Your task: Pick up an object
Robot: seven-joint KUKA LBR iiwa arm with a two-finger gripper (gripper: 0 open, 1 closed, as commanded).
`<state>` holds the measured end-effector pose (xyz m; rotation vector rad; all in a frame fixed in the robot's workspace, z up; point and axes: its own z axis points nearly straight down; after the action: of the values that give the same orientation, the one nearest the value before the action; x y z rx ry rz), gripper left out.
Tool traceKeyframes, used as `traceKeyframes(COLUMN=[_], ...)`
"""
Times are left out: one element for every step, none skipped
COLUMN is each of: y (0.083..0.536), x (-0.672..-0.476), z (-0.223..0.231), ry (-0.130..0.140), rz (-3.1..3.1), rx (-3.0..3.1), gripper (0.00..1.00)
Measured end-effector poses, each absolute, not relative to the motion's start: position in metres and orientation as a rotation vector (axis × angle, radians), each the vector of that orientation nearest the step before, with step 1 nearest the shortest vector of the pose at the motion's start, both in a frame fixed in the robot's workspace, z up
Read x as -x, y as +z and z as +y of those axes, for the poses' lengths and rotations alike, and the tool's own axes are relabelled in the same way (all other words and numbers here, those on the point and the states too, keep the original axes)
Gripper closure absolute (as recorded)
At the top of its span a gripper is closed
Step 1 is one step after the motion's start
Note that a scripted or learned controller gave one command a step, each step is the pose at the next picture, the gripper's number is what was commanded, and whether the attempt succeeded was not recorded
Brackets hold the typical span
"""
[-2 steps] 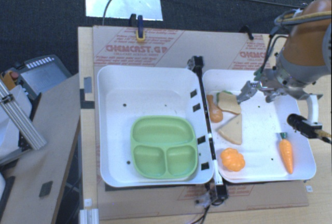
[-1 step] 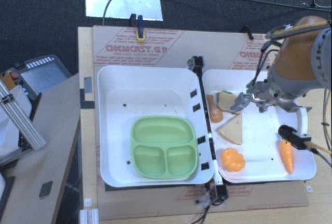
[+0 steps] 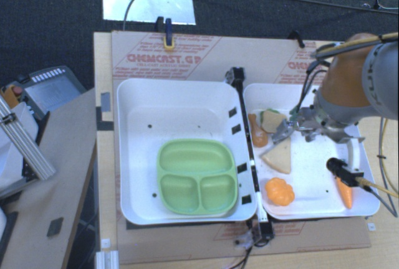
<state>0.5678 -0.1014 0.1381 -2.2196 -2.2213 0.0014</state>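
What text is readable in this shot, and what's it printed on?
"CHEMCAST GP": red print on the brown protective sheet under the bins, behind the left bin.
A second red imprint of the same pattern on that sheet behind the right bin, cut off by the arm; only partly legible.
Smaller red lines around both logos: too small to read.
Grey device at left: markings too blurred to read.

Green divided tray (image 3: 198,175) in the left bin (image 3: 134,99); cheese wedge (image 3: 280,155), orange fruit (image 3: 280,192), carrot (image 3: 345,193) in the right bin (image 3: 312,207).
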Motion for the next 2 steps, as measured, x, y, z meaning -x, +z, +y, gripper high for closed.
traceKeyframes(y=[0.086, 0.099], x=[-0.568, -0.569], z=[-0.101, -0.101], ry=[0.002, -0.002], rz=[-2.221, -2.222], rx=[2.220, 2.222], gripper=[0.00, 1.00])
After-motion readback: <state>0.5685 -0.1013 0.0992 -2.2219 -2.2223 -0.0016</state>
